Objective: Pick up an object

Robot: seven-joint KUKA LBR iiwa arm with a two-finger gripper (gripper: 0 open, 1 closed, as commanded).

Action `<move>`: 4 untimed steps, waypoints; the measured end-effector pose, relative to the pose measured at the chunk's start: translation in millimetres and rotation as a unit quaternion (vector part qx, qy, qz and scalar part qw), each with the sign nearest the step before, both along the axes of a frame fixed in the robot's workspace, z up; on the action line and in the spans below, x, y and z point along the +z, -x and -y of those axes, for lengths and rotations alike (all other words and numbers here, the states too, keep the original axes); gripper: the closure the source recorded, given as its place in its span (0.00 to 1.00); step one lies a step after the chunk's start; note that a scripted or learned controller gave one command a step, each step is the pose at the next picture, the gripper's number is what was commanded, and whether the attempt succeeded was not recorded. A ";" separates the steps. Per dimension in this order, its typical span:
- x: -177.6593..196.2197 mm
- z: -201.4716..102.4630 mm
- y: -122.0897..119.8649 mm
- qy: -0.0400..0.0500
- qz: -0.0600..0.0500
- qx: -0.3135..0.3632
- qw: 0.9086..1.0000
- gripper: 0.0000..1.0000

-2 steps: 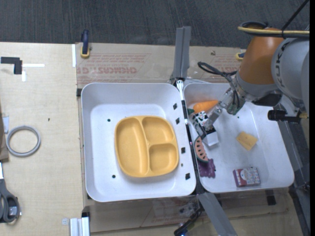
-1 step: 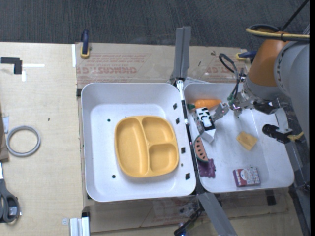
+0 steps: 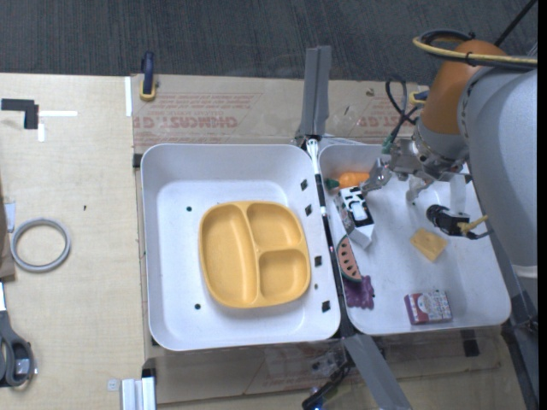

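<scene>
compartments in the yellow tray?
3. The yellow tray in the left bin has one long compartment on the left and two smaller on the right, upper and lower.

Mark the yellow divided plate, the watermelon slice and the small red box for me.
yellow divided plate [image 3: 224,259]: camera view, floor of its long left compartment.
watermelon slice [image 3: 346,260]: camera view, red flesh.
small red box [image 3: 427,307]: camera view, top face.

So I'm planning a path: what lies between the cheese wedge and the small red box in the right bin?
In the camera view, bare white bin floor lies between the cheese wedge and the small red box.
</scene>
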State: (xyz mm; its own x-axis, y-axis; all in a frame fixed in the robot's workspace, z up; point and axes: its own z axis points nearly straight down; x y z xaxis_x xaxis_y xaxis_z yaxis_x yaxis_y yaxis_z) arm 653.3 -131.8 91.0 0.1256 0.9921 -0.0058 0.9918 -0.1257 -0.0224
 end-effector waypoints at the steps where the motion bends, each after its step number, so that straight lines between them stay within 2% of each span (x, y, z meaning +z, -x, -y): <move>1: 101.5 -23.4 -5.8 0.000 0.011 -0.031 0.999 0.00; 2: 0.6 -8.3 79.8 0.002 0.010 -0.221 0.975 0.00; 3: 0.2 -4.6 22.1 0.003 0.010 -0.323 0.946 0.00; 4: 0.4 44.8 0.7 0.006 0.009 -0.546 0.837 0.00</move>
